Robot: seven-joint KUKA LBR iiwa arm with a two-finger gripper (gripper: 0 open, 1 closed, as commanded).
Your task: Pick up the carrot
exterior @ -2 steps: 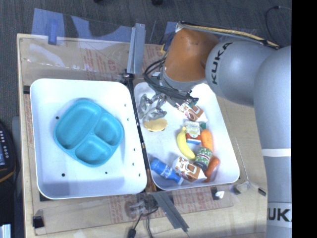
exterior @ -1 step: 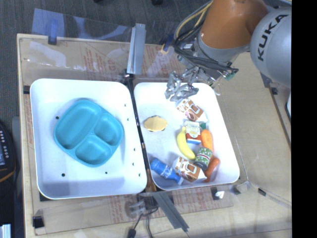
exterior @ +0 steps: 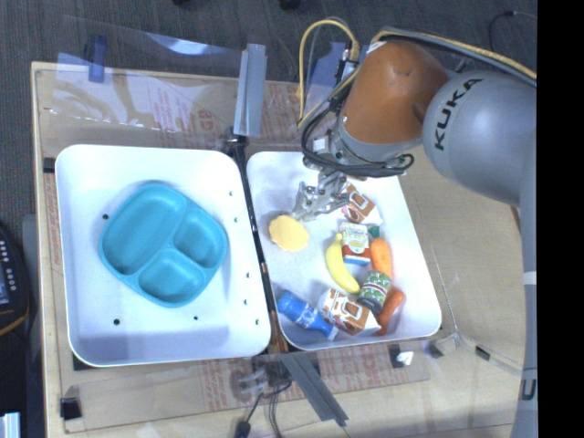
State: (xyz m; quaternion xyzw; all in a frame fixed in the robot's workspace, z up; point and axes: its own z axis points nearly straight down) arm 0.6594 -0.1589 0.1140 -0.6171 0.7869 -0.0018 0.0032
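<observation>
Hovering jaws [exterior: 315, 199], slightly parted and empty, just above the lemon [exterior: 289, 234], apart from the carrot [exterior: 380, 255].

Glossy blue plastic tray [exterior: 164, 242]; matt white bins [exterior: 78, 167].

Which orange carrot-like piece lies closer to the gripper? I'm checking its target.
The upper carrot, right of the banana, lies closer to the gripper; the other orange piece sits by the bin's near rim.

Grey KUKA arm [exterior: 484, 135] with black lettering, orange band [exterior: 394, 94] above the wrist, yellow and black cables [exterior: 321, 39] looping alongside, silver metal pincer [exterior: 315, 199].
</observation>
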